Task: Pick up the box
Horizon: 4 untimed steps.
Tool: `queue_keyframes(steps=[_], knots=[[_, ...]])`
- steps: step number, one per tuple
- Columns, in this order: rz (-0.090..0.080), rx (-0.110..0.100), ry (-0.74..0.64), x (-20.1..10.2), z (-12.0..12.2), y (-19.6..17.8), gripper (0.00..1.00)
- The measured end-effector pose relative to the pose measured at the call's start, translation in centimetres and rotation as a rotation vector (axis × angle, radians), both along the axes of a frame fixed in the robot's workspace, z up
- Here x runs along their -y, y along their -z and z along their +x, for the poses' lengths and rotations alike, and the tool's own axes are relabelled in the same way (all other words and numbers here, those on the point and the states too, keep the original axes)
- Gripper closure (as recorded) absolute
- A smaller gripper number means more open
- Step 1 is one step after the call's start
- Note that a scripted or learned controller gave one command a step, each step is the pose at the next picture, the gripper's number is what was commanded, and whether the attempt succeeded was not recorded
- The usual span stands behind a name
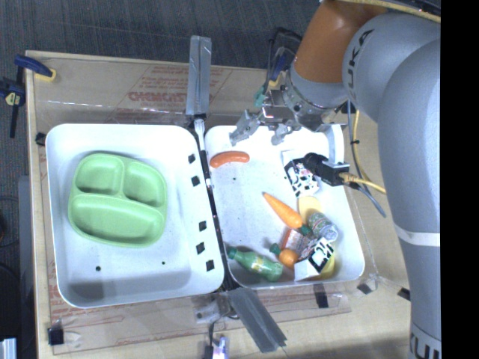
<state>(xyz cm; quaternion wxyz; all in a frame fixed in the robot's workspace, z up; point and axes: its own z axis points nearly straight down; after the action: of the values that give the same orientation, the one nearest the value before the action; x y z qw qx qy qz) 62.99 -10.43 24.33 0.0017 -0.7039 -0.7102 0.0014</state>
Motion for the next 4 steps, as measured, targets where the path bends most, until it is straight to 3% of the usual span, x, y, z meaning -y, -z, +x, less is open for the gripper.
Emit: queue_keyframes(steps=[1,2,3,4], knots=[[0.0,-0.002,-0.022,2.4,1.4,13.5,0.0],[0.0,0.003,0.0,8.5,2.5,15.1,0.0],[0.0,0.003,-0.004,8.4,2.6,14.0,1.0],[-0.001,0.005,-0.054,8.9,2.8,11.2,1.0]])
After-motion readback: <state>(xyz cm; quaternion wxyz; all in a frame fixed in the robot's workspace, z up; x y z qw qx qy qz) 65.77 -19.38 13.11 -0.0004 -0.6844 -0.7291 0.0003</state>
